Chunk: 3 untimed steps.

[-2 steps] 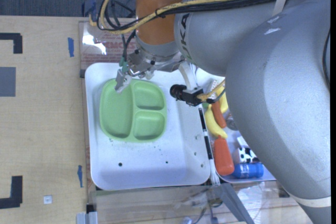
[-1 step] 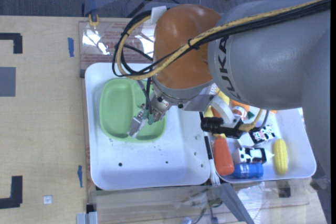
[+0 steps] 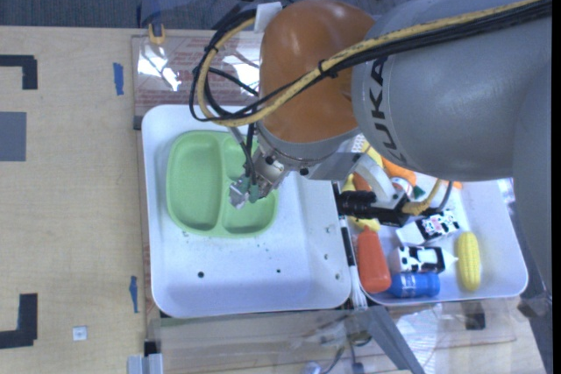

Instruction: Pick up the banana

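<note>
My gripper hangs low over the right compartment of a green divided tray in the left bin. No object shows at its tip. In the right bin, a stubby yellow thing lies near the right wall; I cannot tell whether it is the banana. A yellow-orange strip peeks out from under the arm at that bin's top left and is mostly hidden. The big grey and orange arm covers the back of both bins.
The right bin also holds an orange-red carrot-like thing, a blue can, a black-and-white cow toy and another black-and-white piece. The wall between the bins runs just right of the gripper.
</note>
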### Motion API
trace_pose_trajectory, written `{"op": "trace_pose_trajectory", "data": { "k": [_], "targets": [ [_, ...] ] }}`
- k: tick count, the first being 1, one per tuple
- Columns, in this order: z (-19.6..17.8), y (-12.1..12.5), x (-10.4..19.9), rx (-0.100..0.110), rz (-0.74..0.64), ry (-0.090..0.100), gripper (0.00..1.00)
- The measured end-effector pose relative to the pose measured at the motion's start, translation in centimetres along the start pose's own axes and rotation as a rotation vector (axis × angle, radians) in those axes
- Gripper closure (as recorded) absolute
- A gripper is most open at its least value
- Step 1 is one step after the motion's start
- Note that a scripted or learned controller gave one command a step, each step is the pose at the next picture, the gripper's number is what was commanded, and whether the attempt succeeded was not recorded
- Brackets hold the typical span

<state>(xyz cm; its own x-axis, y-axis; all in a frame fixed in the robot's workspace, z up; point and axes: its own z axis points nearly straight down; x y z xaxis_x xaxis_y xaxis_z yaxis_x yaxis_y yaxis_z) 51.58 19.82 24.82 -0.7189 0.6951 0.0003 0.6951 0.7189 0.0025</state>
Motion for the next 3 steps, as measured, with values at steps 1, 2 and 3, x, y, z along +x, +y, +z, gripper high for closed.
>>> {"op": "trace_pose_trajectory", "data": {
  "k": [1,2,3],
  "targets": [
    [-10.3,0.4,2.2,0.001,0.308,-0.002,1.0],
    [-10.3,0.4,2.2,0.001,0.307,-0.002,0.0],
    [-18.7,-3.7,-4.4,0.001,0.502,-0.002,0.0]
  ]
}}
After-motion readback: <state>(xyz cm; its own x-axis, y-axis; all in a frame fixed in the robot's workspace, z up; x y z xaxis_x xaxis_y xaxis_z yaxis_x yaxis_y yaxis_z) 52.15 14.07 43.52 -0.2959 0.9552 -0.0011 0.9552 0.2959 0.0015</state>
